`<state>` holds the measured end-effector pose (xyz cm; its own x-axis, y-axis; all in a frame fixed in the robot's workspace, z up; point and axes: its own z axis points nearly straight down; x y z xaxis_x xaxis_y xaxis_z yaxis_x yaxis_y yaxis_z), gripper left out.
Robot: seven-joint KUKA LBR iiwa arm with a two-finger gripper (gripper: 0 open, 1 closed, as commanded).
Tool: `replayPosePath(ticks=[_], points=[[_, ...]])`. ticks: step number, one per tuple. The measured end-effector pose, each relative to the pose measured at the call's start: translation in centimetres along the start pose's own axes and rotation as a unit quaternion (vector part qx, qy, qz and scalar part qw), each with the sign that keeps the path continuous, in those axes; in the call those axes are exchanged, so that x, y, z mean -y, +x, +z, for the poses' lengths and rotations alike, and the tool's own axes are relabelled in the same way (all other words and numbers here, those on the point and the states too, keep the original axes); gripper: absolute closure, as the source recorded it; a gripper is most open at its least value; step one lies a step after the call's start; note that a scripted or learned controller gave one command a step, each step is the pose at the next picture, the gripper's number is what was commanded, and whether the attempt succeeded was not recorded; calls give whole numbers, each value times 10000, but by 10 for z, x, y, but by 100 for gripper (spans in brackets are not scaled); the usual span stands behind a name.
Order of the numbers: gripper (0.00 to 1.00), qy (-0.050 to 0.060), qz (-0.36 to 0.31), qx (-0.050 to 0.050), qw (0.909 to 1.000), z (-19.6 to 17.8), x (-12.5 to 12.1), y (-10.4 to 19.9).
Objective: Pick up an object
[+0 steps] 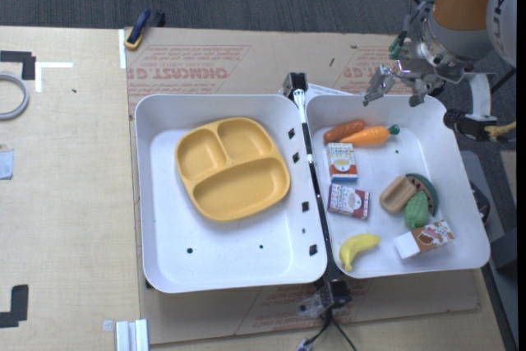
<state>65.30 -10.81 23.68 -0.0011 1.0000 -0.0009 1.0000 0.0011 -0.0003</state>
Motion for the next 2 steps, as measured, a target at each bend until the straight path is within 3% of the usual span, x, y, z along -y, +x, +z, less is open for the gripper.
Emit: replayPosePath(ticks=[1, 2], points=[[0, -18, -246, -4, 9997, 141, 22, 15], [100, -36, -232, -7, 9997, 131, 21, 15]])
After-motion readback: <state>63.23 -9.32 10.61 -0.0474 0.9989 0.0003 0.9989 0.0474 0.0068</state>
